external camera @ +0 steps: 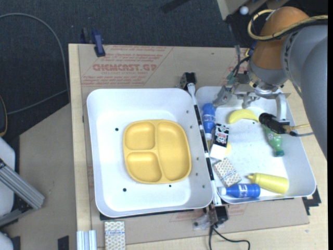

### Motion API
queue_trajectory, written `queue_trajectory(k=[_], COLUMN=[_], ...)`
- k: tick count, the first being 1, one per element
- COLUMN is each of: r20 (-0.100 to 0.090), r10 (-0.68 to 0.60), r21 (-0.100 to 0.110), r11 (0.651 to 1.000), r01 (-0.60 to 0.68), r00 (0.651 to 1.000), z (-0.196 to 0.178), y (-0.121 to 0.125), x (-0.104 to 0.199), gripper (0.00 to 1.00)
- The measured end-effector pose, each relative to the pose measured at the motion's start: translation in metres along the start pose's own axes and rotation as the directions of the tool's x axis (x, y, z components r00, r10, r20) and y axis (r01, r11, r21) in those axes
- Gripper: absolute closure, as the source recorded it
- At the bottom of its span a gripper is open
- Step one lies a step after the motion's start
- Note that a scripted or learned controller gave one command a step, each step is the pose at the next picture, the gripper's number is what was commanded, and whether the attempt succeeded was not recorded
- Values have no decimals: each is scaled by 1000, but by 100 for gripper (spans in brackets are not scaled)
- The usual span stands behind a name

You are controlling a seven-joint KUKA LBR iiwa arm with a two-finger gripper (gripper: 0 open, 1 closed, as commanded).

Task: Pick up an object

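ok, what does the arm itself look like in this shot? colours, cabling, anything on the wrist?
The KUKA iiwa arm is smooth, rounded grey, with a glossy orange band above the wrist. A yellow cable loops over the orange section, with thinner wires trailing down to the tool. The gripper is a bare metal, silvery assembly with thin struts above the right bin.

Our grey arm (307, 51) reaching in from the far right, orange band (273, 35) above our wrist, gripper (253, 95) pointing down at the far right, yellow cable (260, 20) looped over the band
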State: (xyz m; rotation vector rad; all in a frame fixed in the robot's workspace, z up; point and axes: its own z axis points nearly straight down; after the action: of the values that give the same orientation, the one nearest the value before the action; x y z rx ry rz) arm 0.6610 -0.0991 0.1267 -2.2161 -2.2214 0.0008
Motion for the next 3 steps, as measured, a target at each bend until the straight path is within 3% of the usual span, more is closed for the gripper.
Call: queue_trajectory(k=[1,2,3], r20=[3,-2,1], r10=[3,1,3], r21=[0,-1,-2], r11=[1000,1000,1000], r01=[-3,-1,-3], r00=[1000,1000,1000], z=[42,42,42], y=[-2,-60,-94], x=[-55,-116,-107], gripper=[0,0,0])
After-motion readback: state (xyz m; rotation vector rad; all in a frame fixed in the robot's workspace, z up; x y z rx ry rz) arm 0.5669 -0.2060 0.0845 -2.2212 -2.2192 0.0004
